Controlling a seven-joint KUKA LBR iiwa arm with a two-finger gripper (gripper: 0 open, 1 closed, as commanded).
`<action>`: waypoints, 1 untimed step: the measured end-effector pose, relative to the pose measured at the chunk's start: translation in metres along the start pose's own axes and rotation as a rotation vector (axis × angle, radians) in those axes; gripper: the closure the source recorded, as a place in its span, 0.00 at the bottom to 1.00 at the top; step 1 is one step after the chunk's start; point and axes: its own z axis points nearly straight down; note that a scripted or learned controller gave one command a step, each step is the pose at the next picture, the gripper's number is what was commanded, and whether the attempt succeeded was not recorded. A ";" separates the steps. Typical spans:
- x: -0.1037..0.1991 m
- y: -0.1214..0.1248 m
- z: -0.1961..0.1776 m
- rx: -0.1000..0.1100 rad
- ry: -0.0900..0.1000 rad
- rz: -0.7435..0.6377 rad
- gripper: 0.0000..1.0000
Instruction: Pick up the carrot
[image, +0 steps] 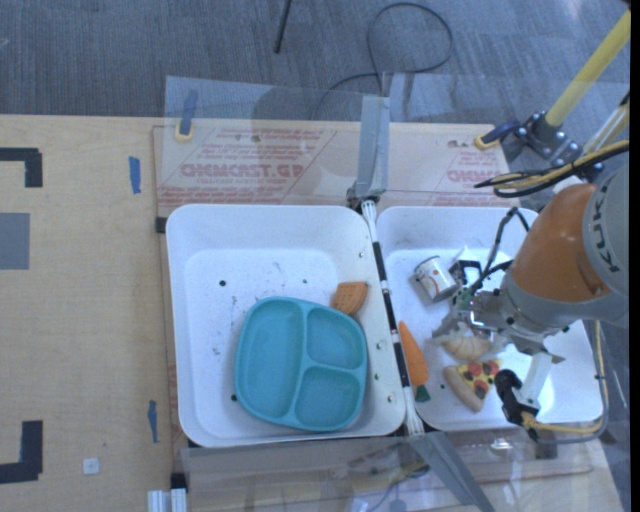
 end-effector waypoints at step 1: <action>-0.001 0.000 -0.008 0.000 0.000 0.004 1.00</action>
